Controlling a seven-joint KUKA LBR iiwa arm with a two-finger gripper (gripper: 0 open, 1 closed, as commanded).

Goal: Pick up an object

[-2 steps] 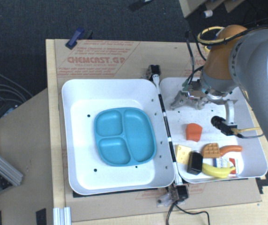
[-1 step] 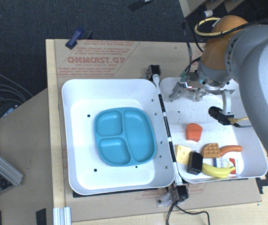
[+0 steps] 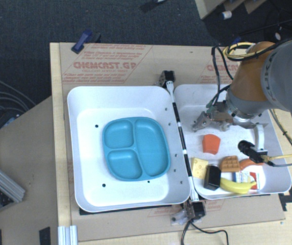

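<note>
Orange block [image 3: 211, 143] sits just beside end effector [image 3: 205, 120]

Grey arm [image 3: 290, 68] with an orange band [image 3: 249, 80], thin black cables [image 3: 216, 70] and a silvery metal hand [image 3: 210, 121]

Left of the orange block [image 3: 211, 143], the right bin's [image 3: 189, 103] floor lies bare up to the wall it shares with the left bin [image 3: 84, 137]. Just behind the block, the gripper [image 3: 208, 120] and grey arm [image 3: 284, 75] hang over the floor. In front of the block it is crowded: a yellow wedge [image 3: 199, 167], a black block [image 3: 212, 177], a banana [image 3: 235, 186] and a brown waffle [image 3: 230, 163] lie packed close. Far left of the block, the left bin has open floor all round a blue plate [image 3: 136, 148].
</note>
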